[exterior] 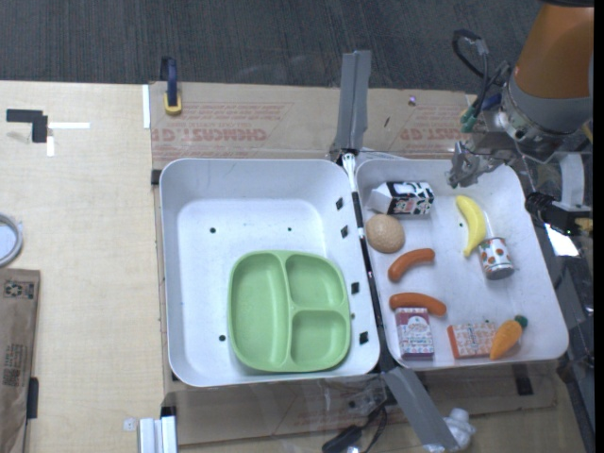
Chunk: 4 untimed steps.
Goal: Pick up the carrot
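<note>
Green divided plate [288, 311] sits in left bin [189, 196], irrelevant. Right bin [538, 243]: sausages, banana [471, 223], carrot [507, 337] in near right corner beside red snack box [469, 340]. Gripper [464, 170] hovering far edge, grip state can't tell tbh. Still approach stage; needs travel toward carrot, then descent.

We find the carrot [507, 337] wedged in the right bin's [545, 253] near right corner, touching a red box [470, 340] on its left and close to the bin walls. Open floor lies just above it, between the can [495, 258] and the walls. The banana [471, 223] sits beside the can. Two sausages [411, 263] and a second box [413, 333] crowd the bin's left half. Our gripper [466, 166] hangs over the far edge.
</note>
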Each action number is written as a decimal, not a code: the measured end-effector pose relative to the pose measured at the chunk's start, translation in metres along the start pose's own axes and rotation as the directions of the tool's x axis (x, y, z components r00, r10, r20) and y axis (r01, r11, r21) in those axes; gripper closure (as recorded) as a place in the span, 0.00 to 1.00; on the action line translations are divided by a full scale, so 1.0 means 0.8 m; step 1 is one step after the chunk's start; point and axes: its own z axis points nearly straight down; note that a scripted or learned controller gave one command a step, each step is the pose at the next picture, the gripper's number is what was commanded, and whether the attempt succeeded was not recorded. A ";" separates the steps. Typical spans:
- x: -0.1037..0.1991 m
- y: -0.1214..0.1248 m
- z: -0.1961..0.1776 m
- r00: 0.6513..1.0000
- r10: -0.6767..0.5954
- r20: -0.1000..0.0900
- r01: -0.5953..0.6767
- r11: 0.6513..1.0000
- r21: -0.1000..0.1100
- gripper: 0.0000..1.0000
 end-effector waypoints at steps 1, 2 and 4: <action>0.000 0.000 0.000 1.000 0.001 0.000 -0.001 1.000 0.000 0.00; -0.009 -0.031 -0.020 0.999 0.053 -0.001 -0.053 0.999 -0.001 0.00; -0.124 -0.161 0.165 0.994 -0.109 -0.001 0.109 0.994 -0.002 0.00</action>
